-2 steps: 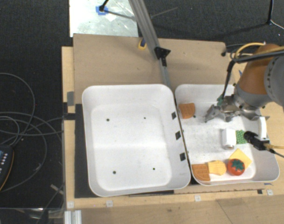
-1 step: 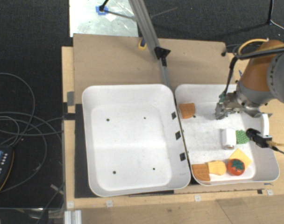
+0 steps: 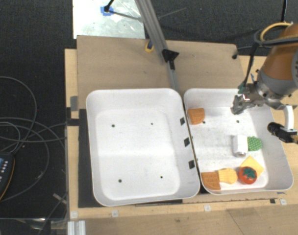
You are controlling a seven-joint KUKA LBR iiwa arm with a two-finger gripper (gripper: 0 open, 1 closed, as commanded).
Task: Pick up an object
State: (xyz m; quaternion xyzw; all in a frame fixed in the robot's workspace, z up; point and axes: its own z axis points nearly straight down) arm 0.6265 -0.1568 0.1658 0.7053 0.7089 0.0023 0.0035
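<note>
My gripper (image 3: 238, 105) hangs over the back right part of the right bin (image 3: 217, 98), above bare bin floor. Nothing shows between its fingers. An orange wedge (image 3: 196, 115) lies at the right bin's back left, well to the gripper's left. A white block (image 3: 239, 145) and a green studded piece (image 3: 254, 143) lie in front of the gripper. At the bin's front edge sit an orange waffle piece (image 3: 211, 180), a yellow piece (image 3: 228, 176), a red tomato-like ball (image 3: 247, 175) and a yellow wedge (image 3: 252, 164).
The left bin (image 3: 134, 98) lies beside the right one, with black clips (image 3: 186, 142) along their shared rim. A grey camera pole (image 3: 154, 23) slants over the bench's back. A black fitting (image 3: 279, 130) sticks out at the right bin's right rim.
</note>
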